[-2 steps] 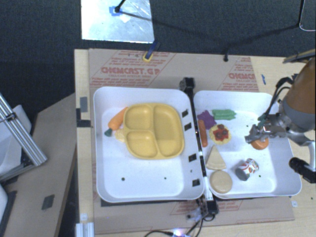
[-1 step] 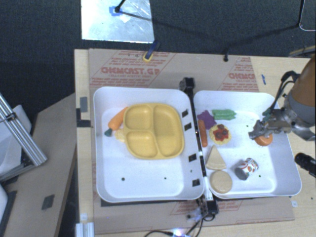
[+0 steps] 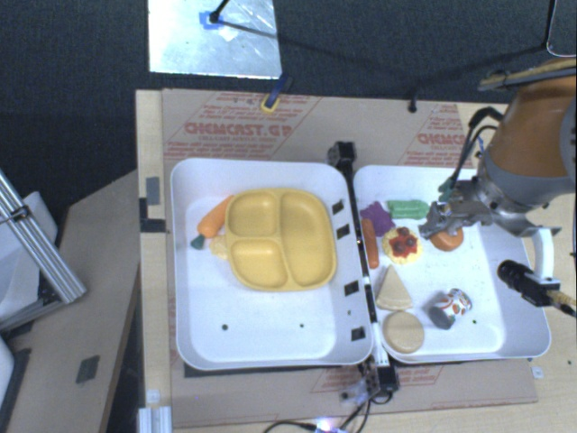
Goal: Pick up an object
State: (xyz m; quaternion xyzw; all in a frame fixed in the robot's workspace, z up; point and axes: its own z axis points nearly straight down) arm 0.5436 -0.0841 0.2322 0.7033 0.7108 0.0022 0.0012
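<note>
While the end effector (image 3: 439,221) hangs low over an orange toy (image 3: 447,237) near the right bin's (image 3: 518,336) back edge, nothing looks lifted. Its opening I cannot tell, so the pick remains undone.

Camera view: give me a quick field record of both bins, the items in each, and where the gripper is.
left bin: yellow divided plastic tray; orange toy carrot at the tray's left edge
right bin: purple toy piece, green toy block, red-orange toy hot dog, small round toy pizza, tan toy wedge, round tan toy cookie, grey-and-red toy can, orange round toy
gripper: above the right bin's upper part, right over the orange round toy
grasp: cannot tell
</note>
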